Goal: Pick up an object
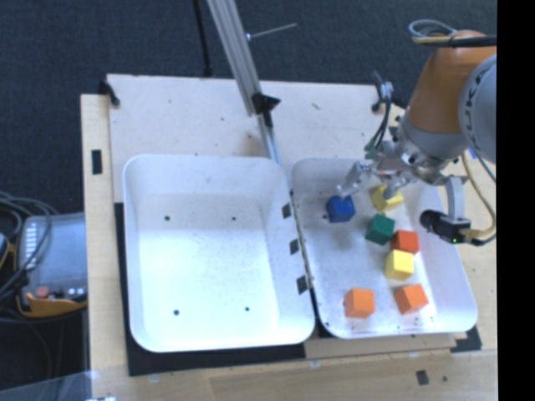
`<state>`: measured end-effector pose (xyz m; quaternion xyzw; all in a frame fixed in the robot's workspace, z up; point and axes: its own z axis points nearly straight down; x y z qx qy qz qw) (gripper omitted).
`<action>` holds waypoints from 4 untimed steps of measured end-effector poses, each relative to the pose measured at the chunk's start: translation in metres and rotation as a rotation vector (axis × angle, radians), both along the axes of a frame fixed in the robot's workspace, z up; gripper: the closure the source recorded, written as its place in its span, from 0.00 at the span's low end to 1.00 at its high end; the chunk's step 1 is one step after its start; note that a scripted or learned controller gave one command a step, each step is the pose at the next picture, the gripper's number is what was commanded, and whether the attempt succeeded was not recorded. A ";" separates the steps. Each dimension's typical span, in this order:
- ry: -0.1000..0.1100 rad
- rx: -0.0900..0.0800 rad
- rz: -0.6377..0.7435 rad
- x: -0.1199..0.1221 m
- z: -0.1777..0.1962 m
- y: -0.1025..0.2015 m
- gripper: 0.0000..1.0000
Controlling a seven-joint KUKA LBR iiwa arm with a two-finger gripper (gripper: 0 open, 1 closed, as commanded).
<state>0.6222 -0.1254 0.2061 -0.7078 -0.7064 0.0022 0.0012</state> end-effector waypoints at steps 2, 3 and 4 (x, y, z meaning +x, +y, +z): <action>-0.013 0.000 0.001 -0.006 -0.085 -0.008 0.00; -0.009 0.001 -0.009 -0.008 -0.078 -0.010 1.00; -0.011 0.000 -0.004 -0.013 -0.024 -0.007 1.00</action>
